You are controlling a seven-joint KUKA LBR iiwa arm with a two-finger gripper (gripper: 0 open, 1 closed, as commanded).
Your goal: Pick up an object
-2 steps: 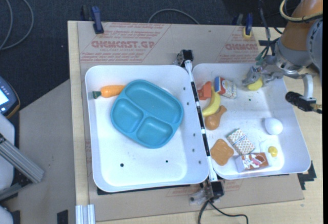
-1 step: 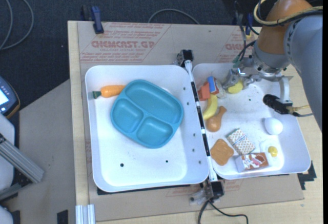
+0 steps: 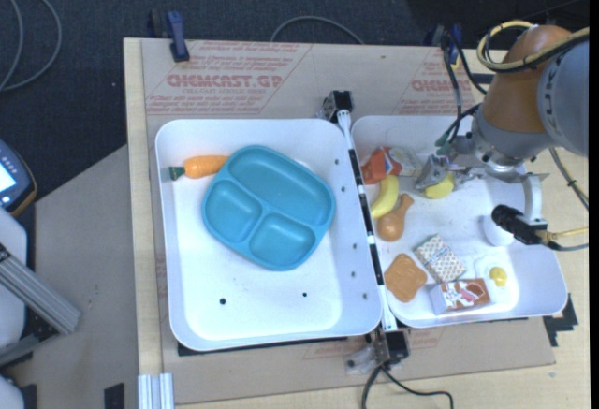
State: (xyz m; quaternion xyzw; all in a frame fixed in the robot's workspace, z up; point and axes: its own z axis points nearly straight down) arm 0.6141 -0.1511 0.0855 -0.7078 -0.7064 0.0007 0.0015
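Note:
My gripper hangs low in the right bin, near its back middle. A small yellow lemon-like piece lies right under its tip, touching or nearly touching it. Just to the left lie a banana, a red and orange toy and a brown pear-shaped piece. Toward the front of this bin are a round brown biscuit, a checkered packet, a red and white box and a small yellow item.
The left bin holds a blue divided plate and a carrot at its back left. A metal divider rail runs between the bins. The arm and its cables cover the right bin's back right corner.

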